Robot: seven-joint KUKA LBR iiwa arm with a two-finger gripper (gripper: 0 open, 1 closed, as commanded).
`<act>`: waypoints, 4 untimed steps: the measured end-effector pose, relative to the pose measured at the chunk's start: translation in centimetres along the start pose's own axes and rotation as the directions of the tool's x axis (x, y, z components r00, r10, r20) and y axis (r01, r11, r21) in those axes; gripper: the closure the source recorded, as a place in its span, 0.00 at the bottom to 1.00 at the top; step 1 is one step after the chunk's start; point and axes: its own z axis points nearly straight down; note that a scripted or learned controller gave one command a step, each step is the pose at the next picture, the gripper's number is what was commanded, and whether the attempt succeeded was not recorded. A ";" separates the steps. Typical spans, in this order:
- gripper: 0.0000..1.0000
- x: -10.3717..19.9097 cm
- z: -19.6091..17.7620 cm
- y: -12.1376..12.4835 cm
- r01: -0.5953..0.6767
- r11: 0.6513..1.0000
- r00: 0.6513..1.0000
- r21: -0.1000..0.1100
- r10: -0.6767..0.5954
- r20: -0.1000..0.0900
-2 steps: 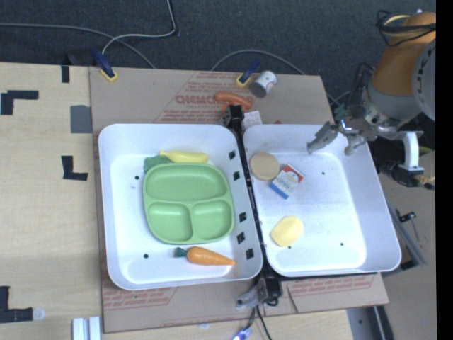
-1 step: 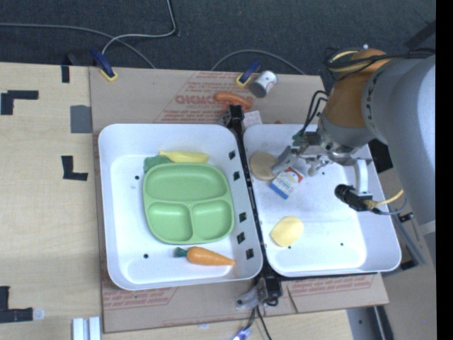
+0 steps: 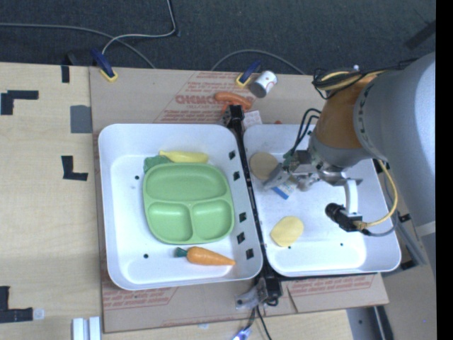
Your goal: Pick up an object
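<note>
A tan round disc [image 3: 262, 165] lies in the right bin [image 3: 375, 261] against the dividing wall, with the gripper [image 3: 287, 179] low just beside it and a yellow lump [image 3: 287, 231] nearer the front. This looks like the approach step; the gripper's state cannot be told. Next it must settle squarely over one piece before closing.

The 2 bins sit side by side. In the left bin [image 3: 113, 190], a divided plate [image 3: 188, 202] lies at the centre, a banana [image 3: 184, 157] at its far edge and a carrot [image 3: 206, 257] at its near edge. In the right bin [image 3: 368, 257], a round slice [image 3: 287, 231] lies near the front edge and a disc [image 3: 262, 165] near the left wall.
</note>
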 end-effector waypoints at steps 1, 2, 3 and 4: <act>0.00 1.4 0.1 4.7 0.002 1.000 1.000 0.000 -0.002 -0.001; 0.00 -0.3 0.1 6.9 0.001 1.000 1.000 0.000 -0.001 -0.001; 0.00 0.9 0.1 5.5 0.000 1.000 1.000 0.001 0.000 0.000; 1.00 1.0 -0.9 5.6 0.001 1.000 1.000 0.001 -0.001 0.001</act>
